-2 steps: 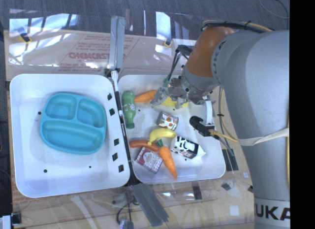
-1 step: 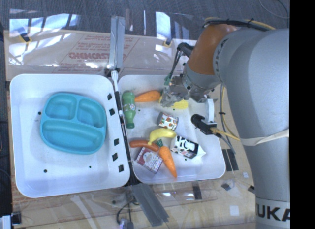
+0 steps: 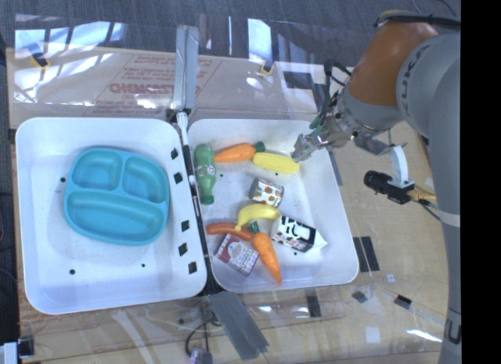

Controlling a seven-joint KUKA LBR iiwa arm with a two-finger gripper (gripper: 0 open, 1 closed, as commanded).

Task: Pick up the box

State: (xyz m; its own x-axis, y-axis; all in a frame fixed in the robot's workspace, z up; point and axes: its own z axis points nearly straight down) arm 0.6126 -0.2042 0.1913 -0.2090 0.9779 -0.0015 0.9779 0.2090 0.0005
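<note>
Starting at the front of the right bin (image 3: 348, 264): the small red box (image 3: 236, 253) sits right at the near rim, on its side and a bit skewed; an orange carrot (image 3: 267, 254) lies touching its right edge, and a red sausage (image 3: 228, 229) lies just behind it; so that box is hemmed in on two sides, and my guess is a grab there could easily catch the carrot or shove the box against the rim instead of lifting it. Just to the right there's a black-and-white carton (image 3: 296, 233), which is also box-shaped, so going for the wrong thing looks like a real risk; a banana (image 3: 257, 214) is wedged between them. Further back: a small can (image 3: 266, 192), a green bottle (image 3: 205, 172) along the left wall, another carrot (image 3: 235, 153), and a corn cob (image 3: 275, 163). The tool (image 3: 305, 148) hangs over the far right corner, just beside the corn tip, nothing between its fingers; can't tell if it's open or closed from this angle. It's well apart from the red box, so dropping straight down would likely hit corn. The left bin (image 3: 31, 221) holds a blue divided tray (image 3: 117, 196).
</note>
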